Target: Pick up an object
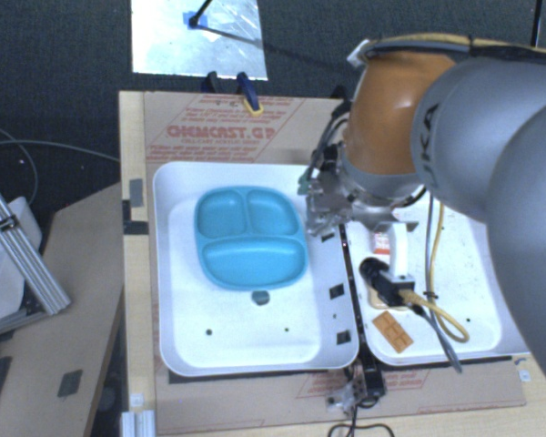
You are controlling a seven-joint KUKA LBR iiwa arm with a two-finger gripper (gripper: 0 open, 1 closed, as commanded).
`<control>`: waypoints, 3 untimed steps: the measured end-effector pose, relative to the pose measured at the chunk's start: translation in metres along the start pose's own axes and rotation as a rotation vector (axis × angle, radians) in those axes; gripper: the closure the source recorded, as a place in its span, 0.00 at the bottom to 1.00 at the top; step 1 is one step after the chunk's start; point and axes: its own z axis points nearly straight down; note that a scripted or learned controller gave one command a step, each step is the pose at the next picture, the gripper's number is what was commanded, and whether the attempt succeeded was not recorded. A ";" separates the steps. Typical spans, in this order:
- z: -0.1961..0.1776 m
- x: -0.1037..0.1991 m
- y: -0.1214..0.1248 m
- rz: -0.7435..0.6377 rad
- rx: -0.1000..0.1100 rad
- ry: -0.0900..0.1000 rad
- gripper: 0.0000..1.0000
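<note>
Dark carpet floor (55, 53) surrounds the table (91, 244); a reflective sheet (198, 24) lies behind it.

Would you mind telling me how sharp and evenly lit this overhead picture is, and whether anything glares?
In the camera view, the arm looms close and soft, blurred against the sharper bins; the shiny sheet behind the bench glares brightly; the blue divided plate is evenly lit, with mild shadow on the left bin's near wall; the surroundings stay dark.
</note>
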 end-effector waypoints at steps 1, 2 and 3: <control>0.040 0.080 -0.021 -0.009 0.007 0.002 1.00; -0.026 0.073 0.035 -0.003 -0.006 0.001 1.00; 0.002 0.114 0.007 -0.006 0.005 0.001 1.00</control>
